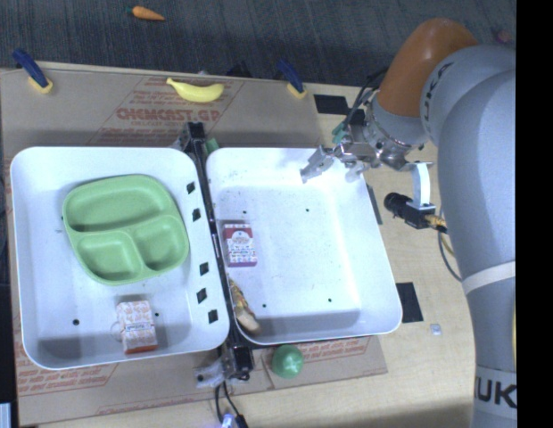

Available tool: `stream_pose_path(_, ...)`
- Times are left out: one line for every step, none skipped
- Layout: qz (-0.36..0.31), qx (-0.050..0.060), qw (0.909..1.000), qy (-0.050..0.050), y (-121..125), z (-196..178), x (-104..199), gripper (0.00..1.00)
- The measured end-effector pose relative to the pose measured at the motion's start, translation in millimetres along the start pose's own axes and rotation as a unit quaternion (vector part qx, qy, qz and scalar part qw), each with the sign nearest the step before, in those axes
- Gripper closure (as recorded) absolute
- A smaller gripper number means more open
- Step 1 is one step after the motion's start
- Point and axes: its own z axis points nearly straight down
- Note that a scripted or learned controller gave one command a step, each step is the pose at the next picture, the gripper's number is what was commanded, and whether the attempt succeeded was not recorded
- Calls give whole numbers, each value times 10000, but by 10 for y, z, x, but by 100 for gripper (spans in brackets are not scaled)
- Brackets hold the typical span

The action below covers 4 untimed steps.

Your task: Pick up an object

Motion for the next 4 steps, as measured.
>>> stream_pose_path(-11, 11, 10000, -1, 46, 786, 2, 0)
stream_pose_path(-31, 4, 10000, -1, 59, 666, 7, 100)
stream_pose_path(2, -12, 10000, 5, 61, -79, 851, 100)
stream_pose_path(6, -1, 10000, 2, 54, -70, 842, 0)
